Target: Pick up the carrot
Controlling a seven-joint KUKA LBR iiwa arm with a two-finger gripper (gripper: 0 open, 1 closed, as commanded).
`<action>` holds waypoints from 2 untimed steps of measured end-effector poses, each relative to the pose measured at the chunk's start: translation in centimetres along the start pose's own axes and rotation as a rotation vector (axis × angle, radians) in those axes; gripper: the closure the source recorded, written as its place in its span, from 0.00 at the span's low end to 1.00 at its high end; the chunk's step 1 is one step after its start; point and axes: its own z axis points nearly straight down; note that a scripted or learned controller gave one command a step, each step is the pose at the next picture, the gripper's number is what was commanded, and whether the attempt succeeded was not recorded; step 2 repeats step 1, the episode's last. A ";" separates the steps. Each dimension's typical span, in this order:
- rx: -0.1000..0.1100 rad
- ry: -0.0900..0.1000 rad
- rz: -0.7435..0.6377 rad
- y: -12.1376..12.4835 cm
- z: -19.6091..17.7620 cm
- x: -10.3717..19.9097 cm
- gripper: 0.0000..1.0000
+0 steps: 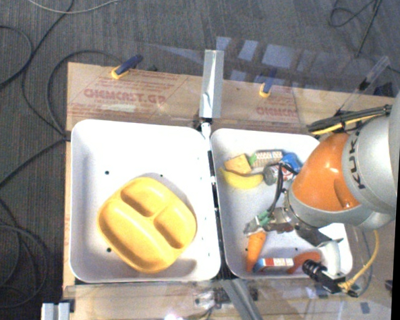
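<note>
Near edge of the right bin [218, 211]: an orange-and-white packet [283, 264] lies flat, with the carrot [255, 248] just left of it, standing on end along the bin floor. The hand [267, 223] sits directly above the carrot's upper end; whether it is wide, narrow or gripping cannot be told. The arm [341, 175], grey with an orange band, enters from the right. Farther back lie a banana [238, 170] and a blue-ended item [289, 160]. The left bin [84, 183] holds a yellow divided plate [147, 222]. Both bins rest on the worktop [143, 95].
</note>
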 end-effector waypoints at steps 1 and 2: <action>0.009 -0.004 0.099 1.9 -10.8 5.4 1.00; 0.009 -0.004 0.099 1.9 -10.8 5.4 1.00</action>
